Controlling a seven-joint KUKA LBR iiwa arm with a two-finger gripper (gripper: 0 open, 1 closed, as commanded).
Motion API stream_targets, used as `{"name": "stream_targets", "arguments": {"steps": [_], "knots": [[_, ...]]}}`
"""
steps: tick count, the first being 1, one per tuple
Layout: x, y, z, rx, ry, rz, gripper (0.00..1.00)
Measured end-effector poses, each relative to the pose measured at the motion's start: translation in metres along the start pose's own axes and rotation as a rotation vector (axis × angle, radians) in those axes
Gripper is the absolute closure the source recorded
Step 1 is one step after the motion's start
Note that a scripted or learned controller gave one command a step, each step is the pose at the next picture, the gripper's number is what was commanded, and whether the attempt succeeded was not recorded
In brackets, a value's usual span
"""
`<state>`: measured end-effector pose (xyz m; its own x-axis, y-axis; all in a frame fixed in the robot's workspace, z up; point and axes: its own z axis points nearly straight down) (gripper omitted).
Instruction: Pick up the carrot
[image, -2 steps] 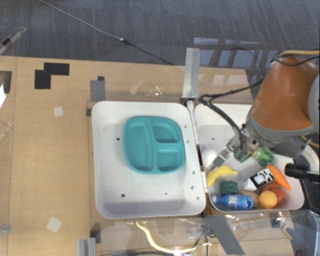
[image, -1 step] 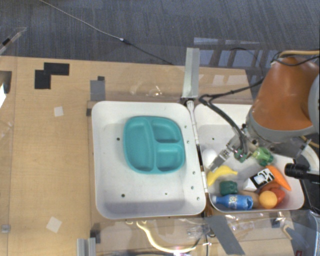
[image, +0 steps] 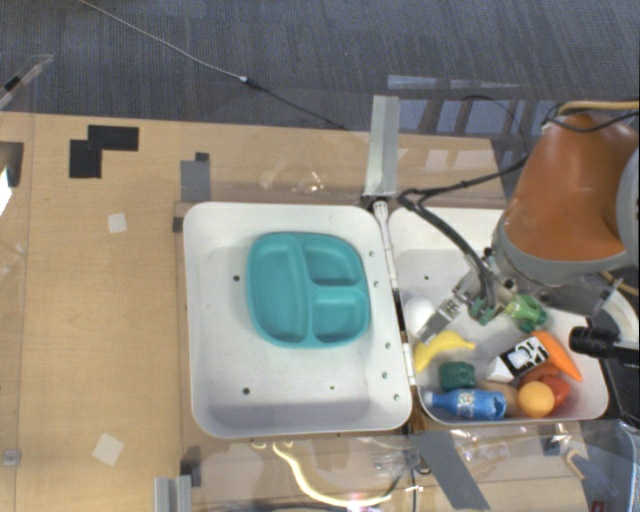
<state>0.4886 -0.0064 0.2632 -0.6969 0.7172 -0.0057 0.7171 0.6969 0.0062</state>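
**Arm over the right bin, carrot at the bin's right side**

Camera view: The wooden surface (image: 90, 330) carries 2 shallow white bins side by side. The left bin (image: 230, 400) contains 1 teal divided plate (image: 305, 288), positioned near the bin's middle. The right bin (image: 425, 270) contains a cluster of toy items along its near edge. The carrot (image: 560, 356) lies at the right side of that bin, orange, set on a slant, just beside a black-and-white tagged block (image: 527, 355). An orange ball (image: 537, 399) sits just in front of the carrot. A yellow banana-shaped piece (image: 442, 349), a dark green piece (image: 458, 375) and a blue bottle lying on its side (image: 468, 404) occupy the near-left part of the same bin. The grey arm with its orange band (image: 565, 190) reaches in from the right and stands over the right bin. The pincer (image: 440, 320) points down-left toward the banana-shaped piece, apart from the carrot. Nothing is visible between its tips; whether it is wide or narrow cannot be told.
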Motion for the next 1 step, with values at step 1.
{"name": "stream_targets", "arguments": {"steps": [1], "knots": [[0.0000,0.0000,0.0000,0.000,0.000,0.000,0.00]]}}
